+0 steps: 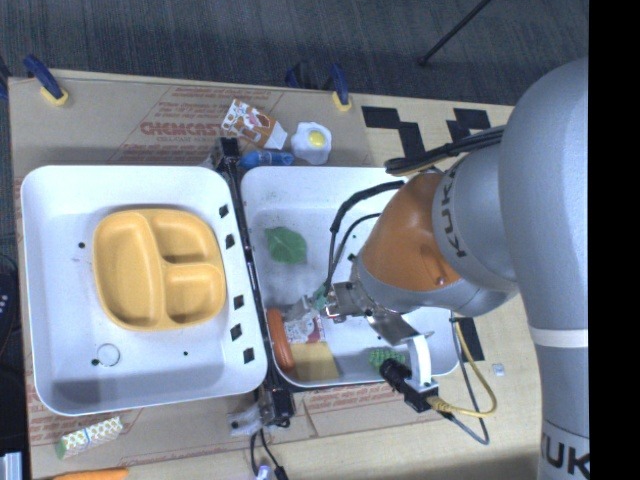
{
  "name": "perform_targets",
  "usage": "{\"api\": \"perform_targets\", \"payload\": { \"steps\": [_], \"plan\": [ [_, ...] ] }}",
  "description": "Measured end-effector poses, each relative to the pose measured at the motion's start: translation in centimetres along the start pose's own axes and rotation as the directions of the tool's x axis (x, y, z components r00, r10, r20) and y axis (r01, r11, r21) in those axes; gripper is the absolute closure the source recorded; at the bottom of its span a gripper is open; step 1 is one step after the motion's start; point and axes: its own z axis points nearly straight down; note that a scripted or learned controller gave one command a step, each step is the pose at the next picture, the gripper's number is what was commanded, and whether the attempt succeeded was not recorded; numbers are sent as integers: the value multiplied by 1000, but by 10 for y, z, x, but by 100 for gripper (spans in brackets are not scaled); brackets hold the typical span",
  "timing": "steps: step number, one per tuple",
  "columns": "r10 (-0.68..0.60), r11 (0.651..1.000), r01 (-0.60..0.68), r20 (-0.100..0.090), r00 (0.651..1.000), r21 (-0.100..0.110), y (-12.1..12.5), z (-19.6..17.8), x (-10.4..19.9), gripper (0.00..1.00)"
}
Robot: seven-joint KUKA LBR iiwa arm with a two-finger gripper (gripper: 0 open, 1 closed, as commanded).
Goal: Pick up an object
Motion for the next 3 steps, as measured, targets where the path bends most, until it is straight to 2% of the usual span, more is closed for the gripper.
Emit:
{"api": "perform_targets", "payload": {
  "steps": [3],
  "plan": [
    [0, 1000, 0, 0, 1000, 1, 0, 1, 0, 0]
  ]
}}
